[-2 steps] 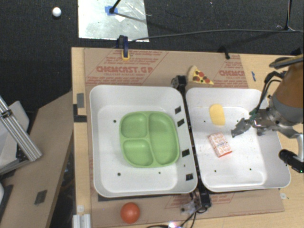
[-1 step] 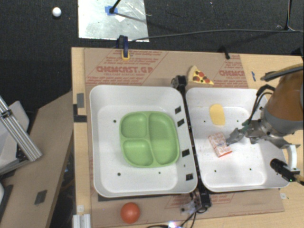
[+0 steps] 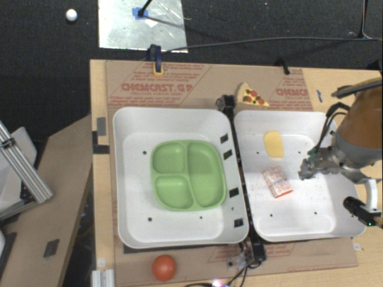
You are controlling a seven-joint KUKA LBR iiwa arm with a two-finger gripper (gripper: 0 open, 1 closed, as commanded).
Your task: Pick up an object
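Both bins (image 3: 179,232) smooth white plastic, slightly glossy. Divided green plate (image 3: 188,175) matt plastic. Bench (image 3: 197,82) is printed brown cardboard-like board, matt. Packet (image 3: 277,181) crinkly wrapper. Foil-like shiny sheet (image 3: 140,17) beyond bench's far edge.

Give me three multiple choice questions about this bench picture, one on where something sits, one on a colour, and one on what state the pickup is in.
1. Where does the green divided plate lie?
A. in the left bin
B. in the right bin
C. on the board behind the bins

2. What colour is the flat oval piece at the back of the right bin?
A. blue
B. yellow
C. black

3. How does the small wrapped packet stand just now?
A. lifted in the air above the bin
B. resting on the green plate
C. lying on the floor of the right bin, apart from the gripper

Answers: 1 A, the plate sits in the middle of the left bin. 2 B, it is plainly yellow against the white floor. 3 C, the packet lies flat, with white floor showing between it and the gripper to its right.
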